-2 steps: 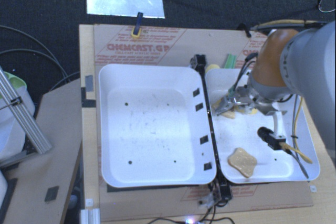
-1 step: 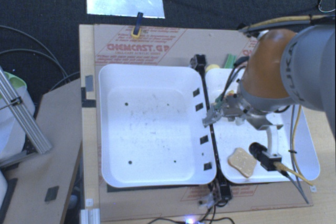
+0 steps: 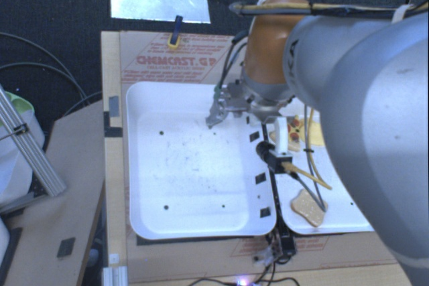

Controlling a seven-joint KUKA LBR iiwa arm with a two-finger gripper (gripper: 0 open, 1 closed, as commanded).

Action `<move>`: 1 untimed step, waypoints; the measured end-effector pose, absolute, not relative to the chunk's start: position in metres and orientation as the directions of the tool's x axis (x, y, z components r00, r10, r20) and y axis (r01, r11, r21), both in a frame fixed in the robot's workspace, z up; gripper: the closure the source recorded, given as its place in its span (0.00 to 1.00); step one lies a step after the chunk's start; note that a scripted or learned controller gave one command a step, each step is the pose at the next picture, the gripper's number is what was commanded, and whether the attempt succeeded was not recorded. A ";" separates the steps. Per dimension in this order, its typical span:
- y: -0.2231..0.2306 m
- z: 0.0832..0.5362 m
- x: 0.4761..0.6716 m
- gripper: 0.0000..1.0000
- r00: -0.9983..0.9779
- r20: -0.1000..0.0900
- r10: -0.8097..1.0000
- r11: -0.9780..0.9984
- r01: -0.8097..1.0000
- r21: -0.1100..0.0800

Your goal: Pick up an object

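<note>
We note the gripper (image 3: 216, 112) hanging over the left bin (image 3: 144, 211); whether it grips, we cannot tell. The toast-like piece (image 3: 308, 208) lies in the right bin (image 3: 348, 221), likely the target stock.

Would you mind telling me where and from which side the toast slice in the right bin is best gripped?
Grip the toast slice across its narrow width, coming straight down from above. It lies flat on the right bin floor near the front edge, apart from the other items, so its two long sides look open; that is my judgement.
</note>
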State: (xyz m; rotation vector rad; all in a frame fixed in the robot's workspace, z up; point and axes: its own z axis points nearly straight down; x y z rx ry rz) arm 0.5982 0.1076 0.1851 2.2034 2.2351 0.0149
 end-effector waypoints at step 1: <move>0.153 0.250 0.668 0.00 -0.009 0.003 1.000 0.008 1.000 0.014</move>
